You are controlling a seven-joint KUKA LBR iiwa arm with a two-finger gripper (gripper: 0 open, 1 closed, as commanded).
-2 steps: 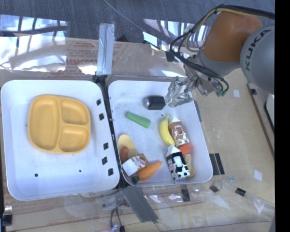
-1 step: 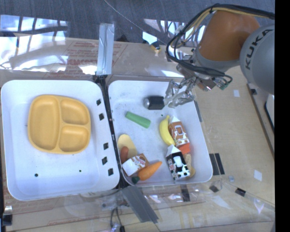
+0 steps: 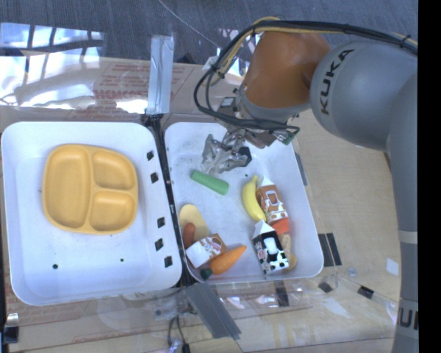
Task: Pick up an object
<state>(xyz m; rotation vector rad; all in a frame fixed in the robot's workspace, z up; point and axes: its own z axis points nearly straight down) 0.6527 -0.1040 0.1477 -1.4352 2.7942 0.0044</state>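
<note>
Green cylinder lies in the right bin, just below the gripper and apart from the banana beside it. You cannot tell how the jaws stand; nothing shows between them. The gripper hovers there, likely lining up a grasp.

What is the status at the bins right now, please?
Gripper low in the right bin, above the green block; nothing seen between its fingers. Banana, cartons, carrot lie nearby. Yellow tray in the left bin.
</note>
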